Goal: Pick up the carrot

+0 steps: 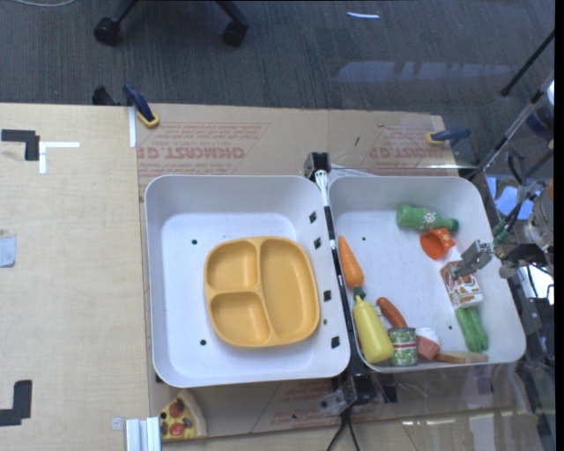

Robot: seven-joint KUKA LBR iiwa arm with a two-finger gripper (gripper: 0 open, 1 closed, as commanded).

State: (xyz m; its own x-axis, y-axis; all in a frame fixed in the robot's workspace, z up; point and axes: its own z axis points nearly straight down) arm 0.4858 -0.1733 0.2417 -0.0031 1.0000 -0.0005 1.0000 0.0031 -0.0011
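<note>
The place reads as a robotics lab or research workspace inside an office-type room. Grey carpet (352, 53) covers the floor, and the wheeled base of an office chair (167, 22) stands at the top edge. The bench (62, 291) is pale plywood with black tape marks, and cardboard sheets (220, 145) are held to it by blue and yellow clamps (141, 106). Two white bins (159, 291) sit side by side, holding toy food rather than real food, and cables (348, 423) trail below them.
</note>
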